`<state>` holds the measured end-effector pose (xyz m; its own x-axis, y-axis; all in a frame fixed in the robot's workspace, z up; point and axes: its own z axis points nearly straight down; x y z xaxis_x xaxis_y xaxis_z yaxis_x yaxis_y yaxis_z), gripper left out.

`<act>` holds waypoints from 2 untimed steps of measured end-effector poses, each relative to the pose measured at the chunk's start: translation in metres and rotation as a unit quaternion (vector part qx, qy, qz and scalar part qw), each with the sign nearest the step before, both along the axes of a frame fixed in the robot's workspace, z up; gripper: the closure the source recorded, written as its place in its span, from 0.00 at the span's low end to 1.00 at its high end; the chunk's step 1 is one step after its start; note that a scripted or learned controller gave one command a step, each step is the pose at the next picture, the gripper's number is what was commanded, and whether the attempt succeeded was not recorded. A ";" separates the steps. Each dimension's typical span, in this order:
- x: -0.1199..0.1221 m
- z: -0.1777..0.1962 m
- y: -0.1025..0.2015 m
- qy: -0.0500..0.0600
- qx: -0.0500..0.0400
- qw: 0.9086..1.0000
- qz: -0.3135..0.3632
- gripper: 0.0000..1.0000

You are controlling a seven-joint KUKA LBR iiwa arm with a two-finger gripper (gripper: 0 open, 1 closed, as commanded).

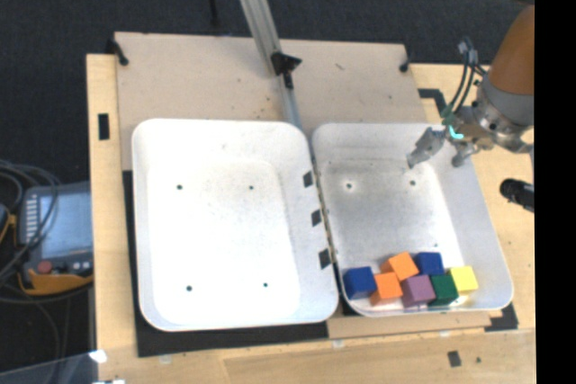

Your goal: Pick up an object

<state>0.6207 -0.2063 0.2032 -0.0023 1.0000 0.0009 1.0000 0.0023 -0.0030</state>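
Observation:
Several small coloured blocks lie bunched in the near corner of the right bin (pixel 387 202): a blue one (pixel 359 281), two orange ones (pixel 388 286) (pixel 402 264), a second blue one (pixel 429 263), a purple one (pixel 417 290), a green one (pixel 444 287) and a yellow one (pixel 463 279). My gripper (pixel 438 154) hangs over the bin's far right corner, well behind the blocks. It is open, and nothing sits between its fingers.
The left bin (pixel 225 220) sits beside the right one, with small clips along the shared edge. A slanted metal rail (pixel 252 4) rises from the back of the bench. A control pendant (pixel 54 234) and cables lie off the bench's left side.

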 end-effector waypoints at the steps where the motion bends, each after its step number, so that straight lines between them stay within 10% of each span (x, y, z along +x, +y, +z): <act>1: 0.001 0.003 -0.001 -0.002 -0.002 1.000 0.001 0.00; 2: -0.007 -0.057 0.000 0.001 -0.001 1.000 -0.001 0.00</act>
